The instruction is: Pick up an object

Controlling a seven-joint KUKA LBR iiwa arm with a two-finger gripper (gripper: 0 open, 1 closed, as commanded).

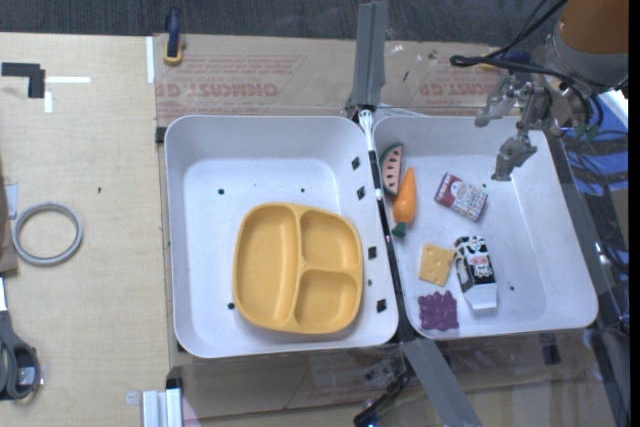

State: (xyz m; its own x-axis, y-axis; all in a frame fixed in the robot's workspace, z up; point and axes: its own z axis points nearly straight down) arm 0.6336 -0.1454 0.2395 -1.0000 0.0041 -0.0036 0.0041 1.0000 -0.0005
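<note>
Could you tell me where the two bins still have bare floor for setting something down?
Left bin: bare floor along the back and left, around the yellow divided plate. Right bin: open floor on the right, beyond the milk carton and red box, beneath the end effector. It is crowded near the divider: carrot, watermelon slice, cheese, grapes.

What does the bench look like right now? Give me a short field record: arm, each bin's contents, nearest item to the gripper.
arm: gripper hangs over the right bin's far right part, nothing seen between its fingers
left bin: yellow divided plate
right bin: watermelon slice, carrot, red carton, cheese slice, cow-print milk carton, purple grapes
nearest to gripper: red carton, apart from it
outside bins: grey ring on the wooden bench, left
</note>
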